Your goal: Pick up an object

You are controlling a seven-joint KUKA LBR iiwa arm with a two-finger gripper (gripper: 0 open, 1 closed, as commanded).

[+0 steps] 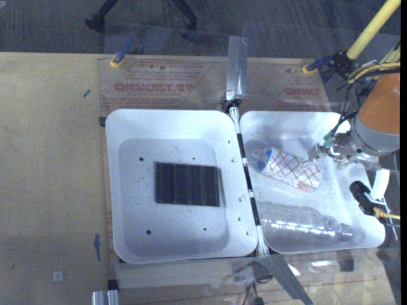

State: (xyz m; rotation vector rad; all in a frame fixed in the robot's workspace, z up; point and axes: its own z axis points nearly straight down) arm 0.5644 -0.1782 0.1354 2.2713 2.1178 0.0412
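Gripper (pixel 331 148) poised over the right bin (pixel 304 123), its claw state impossible to tell, red-checked packet (pixel 291 169) and clear bottle (pixel 305 224) unlifted — the pick's ahead.

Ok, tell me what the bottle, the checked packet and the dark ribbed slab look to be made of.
Bottle: clear thin plastic, glossy; the bin floor shows through it and highlights run along its side.
Checked packet: soft plastic film or a flexible pouch, printed with a red grid on white, with a blue patch at one end; it looks crinkled.
Ribbed slab: dark and matte, perhaps rubber or plastic; cannot tell which.
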